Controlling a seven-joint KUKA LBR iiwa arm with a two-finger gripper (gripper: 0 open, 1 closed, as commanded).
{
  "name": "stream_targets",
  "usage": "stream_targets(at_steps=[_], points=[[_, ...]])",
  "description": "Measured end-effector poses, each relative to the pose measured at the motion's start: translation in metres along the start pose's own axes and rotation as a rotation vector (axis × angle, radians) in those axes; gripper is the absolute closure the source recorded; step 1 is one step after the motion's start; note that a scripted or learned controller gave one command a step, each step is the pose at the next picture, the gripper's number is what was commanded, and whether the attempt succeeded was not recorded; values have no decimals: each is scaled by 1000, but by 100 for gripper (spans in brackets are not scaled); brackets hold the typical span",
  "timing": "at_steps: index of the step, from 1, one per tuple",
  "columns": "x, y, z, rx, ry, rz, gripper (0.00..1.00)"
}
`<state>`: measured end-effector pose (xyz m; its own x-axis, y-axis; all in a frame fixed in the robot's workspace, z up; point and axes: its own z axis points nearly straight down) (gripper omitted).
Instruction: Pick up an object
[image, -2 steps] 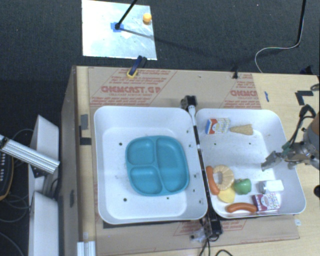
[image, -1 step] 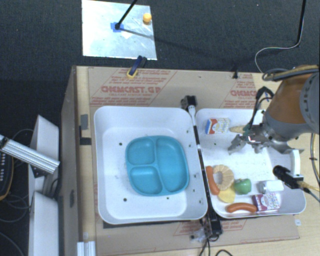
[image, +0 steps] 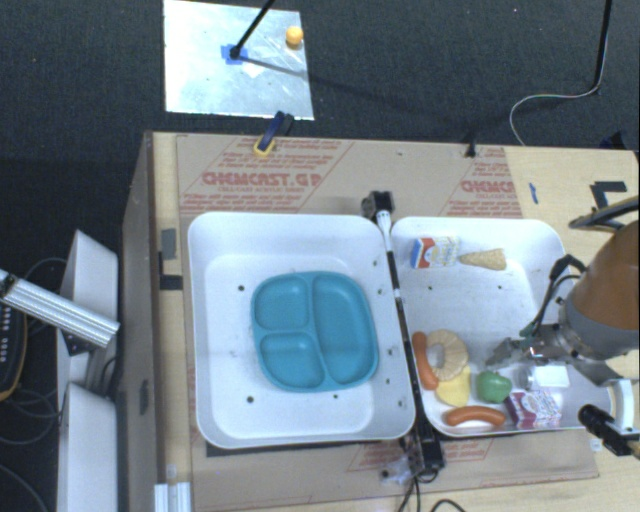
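Note:
The right bin (image: 520, 290) holds several toy foods. A small milk carton (image: 432, 252) and a tan wedge (image: 484, 260) lie at its far side. Near the front are an orange sausage (image: 424, 362), a beige ring-shaped bun (image: 447, 351), a yellow piece (image: 455, 389), a green round fruit (image: 493, 385), a second orange sausage (image: 474, 417) and a red-and-white packet (image: 533, 408). My gripper (image: 516, 352) hangs low over the bin's right front part, just above and right of the green fruit. Nothing shows between its tips.
The left bin (image: 225, 300) bears a blue divided plate (image: 314, 331). A black divider rail (image: 396, 300) runs between the bins. My grey and orange arm (image: 605, 300) covers the right bin's right edge. A white block (image: 551, 377) lies under the wrist.

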<state>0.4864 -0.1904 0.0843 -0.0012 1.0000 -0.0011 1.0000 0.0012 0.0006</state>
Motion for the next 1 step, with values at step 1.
stream_targets(at_steps=[1], points=[[66,2,-124,-4,1,-3,0]])
